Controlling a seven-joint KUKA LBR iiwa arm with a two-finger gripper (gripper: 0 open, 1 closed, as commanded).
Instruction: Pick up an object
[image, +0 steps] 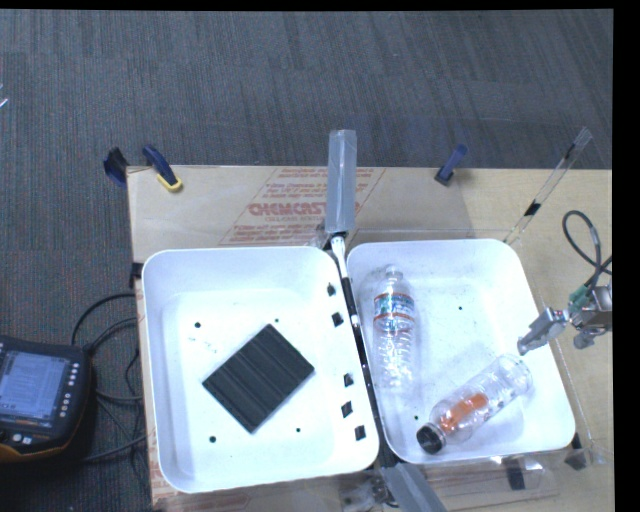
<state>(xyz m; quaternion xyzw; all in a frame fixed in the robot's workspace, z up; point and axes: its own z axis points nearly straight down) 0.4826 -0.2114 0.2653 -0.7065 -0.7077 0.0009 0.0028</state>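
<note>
Lying near the right bin's (450, 250) front edge, a clear jar (478, 398) sits just left of the gripper (545, 330); its grip state cannot be told.

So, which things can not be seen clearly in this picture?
- Gripper, camera view: small at the right edge, the arm behind it cut off; finger state unreadable.
- Clear jar in the right bin: something orange shows inside, blurred by the plastic; what it is cannot be told.
- Water bottle: label print too small.
- Dark ribbed pad in the left bin: underside hidden.
- Pendant: cut by the left edge, screen too small.
</note>
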